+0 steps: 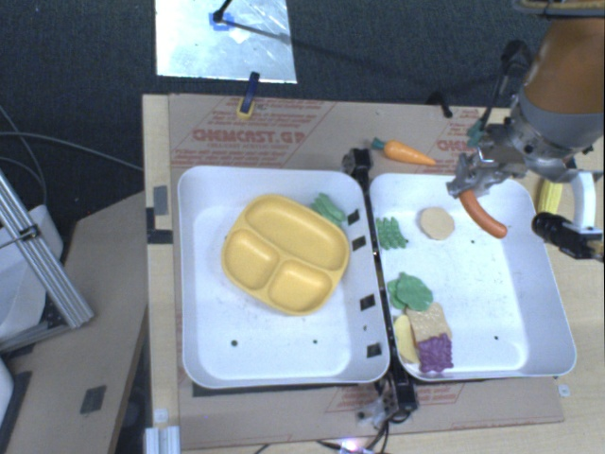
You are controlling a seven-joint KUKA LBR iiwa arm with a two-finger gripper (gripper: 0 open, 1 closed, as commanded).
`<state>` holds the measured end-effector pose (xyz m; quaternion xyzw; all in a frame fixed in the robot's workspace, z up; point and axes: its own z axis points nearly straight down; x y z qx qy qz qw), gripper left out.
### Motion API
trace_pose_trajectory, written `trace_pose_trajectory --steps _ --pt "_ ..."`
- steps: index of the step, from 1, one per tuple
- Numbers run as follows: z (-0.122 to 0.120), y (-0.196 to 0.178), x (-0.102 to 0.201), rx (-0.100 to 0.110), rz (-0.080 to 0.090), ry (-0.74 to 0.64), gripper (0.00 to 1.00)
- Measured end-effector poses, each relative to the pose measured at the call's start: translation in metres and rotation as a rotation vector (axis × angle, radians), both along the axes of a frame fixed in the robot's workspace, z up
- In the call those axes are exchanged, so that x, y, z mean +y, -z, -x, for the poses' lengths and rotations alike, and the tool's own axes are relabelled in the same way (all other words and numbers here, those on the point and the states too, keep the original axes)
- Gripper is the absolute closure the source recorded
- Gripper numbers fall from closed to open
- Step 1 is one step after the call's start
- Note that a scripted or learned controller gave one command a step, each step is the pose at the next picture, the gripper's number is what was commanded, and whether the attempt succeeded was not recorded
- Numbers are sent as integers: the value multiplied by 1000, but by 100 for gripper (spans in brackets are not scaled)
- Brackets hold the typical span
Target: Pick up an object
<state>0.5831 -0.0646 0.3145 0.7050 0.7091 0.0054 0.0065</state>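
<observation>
My claw [475, 185] grips the sausage [483, 215] by its upper end, above the right bin [529, 291]. I should lift straight and slowly; it dangles, so swinging could loosen it.

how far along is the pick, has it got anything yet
Done: the gripper has reached the right bin's far corner and appears closed on the orange sausage, which hangs tilted from it. In hand: the lift; the sausage's lower end looks barely above the bin floor. Left: raising it clear. The round biscuit lies untouched.
</observation>
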Motion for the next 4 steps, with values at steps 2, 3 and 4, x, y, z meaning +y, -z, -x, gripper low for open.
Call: trace_pose_trajectory --steps 2,3,4 --pt "15 97 -29 17 -4 -2 100" --pt "22 132 53 19 -6 -6 100" --pt "97 43 70 10 -4 -1 100"
